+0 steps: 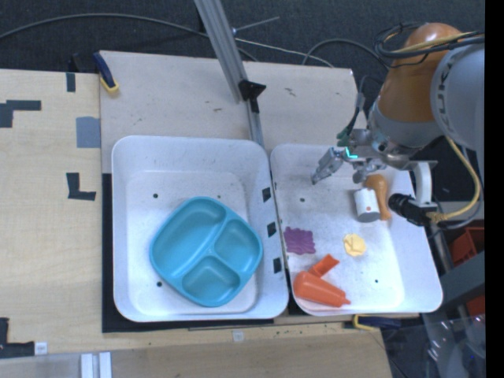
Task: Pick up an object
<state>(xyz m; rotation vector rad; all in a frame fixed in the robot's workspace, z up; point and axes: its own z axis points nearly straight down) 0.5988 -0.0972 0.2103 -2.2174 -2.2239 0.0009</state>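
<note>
- Camera view: the gripper (325, 166) hung over the upper part of the right bin (409, 294), near its back left corner, above bare bin floor. Its two fingers stood spread apart with nothing between them, so the pincer was released.
- Candidate objects all lay in the right bin: a white cylinder with a tan handle (370, 199) just beside the wrist, a small yellow piece (354, 245) below it, a purple piece (299, 240) near the bin's left wall, and an orange carrot-shaped toy (319, 288) with a smaller orange-red piece (324, 265) touching it at the front.
- The left bin (126, 211) bore a blue divided plate (206, 250).
- Judged from this, the pick was not yet done: no object was lifted or gripped. Choosing a target, descending, clenching and raising all remained. The white cylinder lay nearest the gripper, though none sat directly under it.
</note>
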